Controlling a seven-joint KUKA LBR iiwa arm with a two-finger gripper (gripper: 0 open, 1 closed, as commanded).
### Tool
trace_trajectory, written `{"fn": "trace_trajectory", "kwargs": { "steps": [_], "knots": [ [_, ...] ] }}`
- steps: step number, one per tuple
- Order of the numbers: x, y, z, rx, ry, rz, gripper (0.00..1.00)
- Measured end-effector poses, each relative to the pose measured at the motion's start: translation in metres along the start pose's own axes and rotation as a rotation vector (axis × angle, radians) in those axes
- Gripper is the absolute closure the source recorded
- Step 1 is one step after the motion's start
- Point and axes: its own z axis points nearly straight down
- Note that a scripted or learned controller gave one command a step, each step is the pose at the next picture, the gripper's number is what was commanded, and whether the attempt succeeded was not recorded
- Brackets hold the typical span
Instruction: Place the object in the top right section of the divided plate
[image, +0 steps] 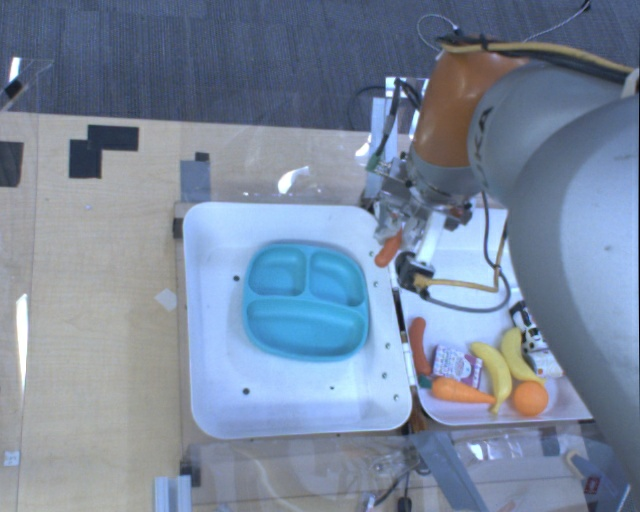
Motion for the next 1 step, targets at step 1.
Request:
{"fn": "trace_trajectory", "kwargs": {
  "steps": [1],
  "knots": [
    [-0.0003,0.0003,-0.0004,-0.001,0.0,-0.001,0.0]
  ]
}}
